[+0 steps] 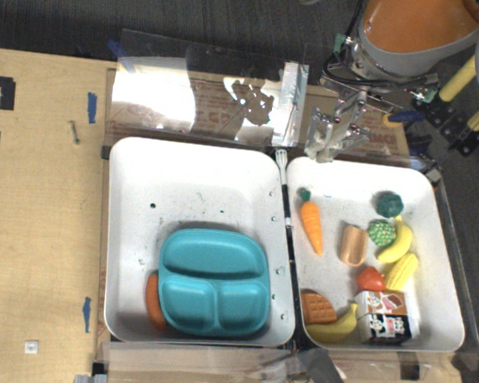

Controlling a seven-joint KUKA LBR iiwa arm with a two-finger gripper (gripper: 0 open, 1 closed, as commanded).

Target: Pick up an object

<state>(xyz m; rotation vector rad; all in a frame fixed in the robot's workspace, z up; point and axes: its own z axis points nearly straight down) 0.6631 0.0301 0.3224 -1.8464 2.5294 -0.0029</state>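
The right bin [445, 248] holds several toy foods: an orange carrot [310, 224], a tan bread roll [352, 244], a dark green ball [387, 203], a green broccoli piece [380, 233], two yellow pieces [402, 257], a red tomato [371, 279], a small milk carton [387, 317], a banana [338, 326] and a brown biscuit [316, 304]. My gripper [329, 141] hangs over the far left rim of this bin, beyond the carrot and apart from every item. Nothing shows in its grasp.
The left bin [190, 177] carries a teal divided tray [214, 282] near its front, with an orange object [153, 301] partly hidden under the tray's left edge. A clear plastic sheet [206, 99] lies behind the bins. The arm's orange band [416, 22] is at the top right.
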